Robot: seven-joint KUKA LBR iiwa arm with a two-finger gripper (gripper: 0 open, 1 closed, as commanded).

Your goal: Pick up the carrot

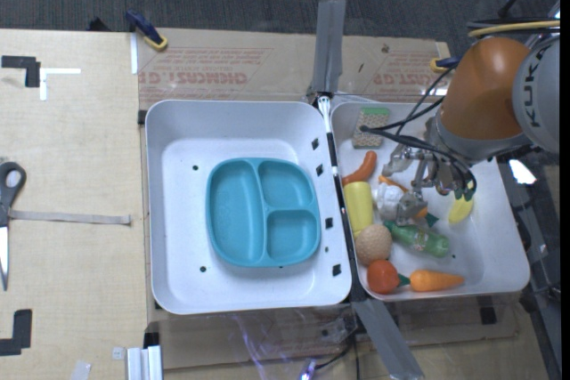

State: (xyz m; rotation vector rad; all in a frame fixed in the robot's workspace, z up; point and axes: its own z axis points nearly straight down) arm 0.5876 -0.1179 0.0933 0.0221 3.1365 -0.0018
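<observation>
Because the tapered orange plastic carrot (435, 280) lies free along the near wall of the right shallow white bin (504, 255), apart from my gripper (426, 188) above the clutter, whose state I cannot tell, I judge nothing grasped.

Plastics, board and metal as we see them

We see two white bins (169, 218) of smooth, faintly shiny plastic; the left one bears a turquoise divided plate (264, 211) with a matt plastic look. The carrot (435, 281) looks like smooth, slightly glossy orange plastic, as does the yellow cylinder (359, 206). Beside them a round beige ball (374, 242) seems rough and dull. The desk (71, 156) is pale, matt wood-like board, with brown printed cardboard (214, 71) behind. The tool (419, 191) shows bare, glinting metal under a glossy orange band (485, 89)
</observation>
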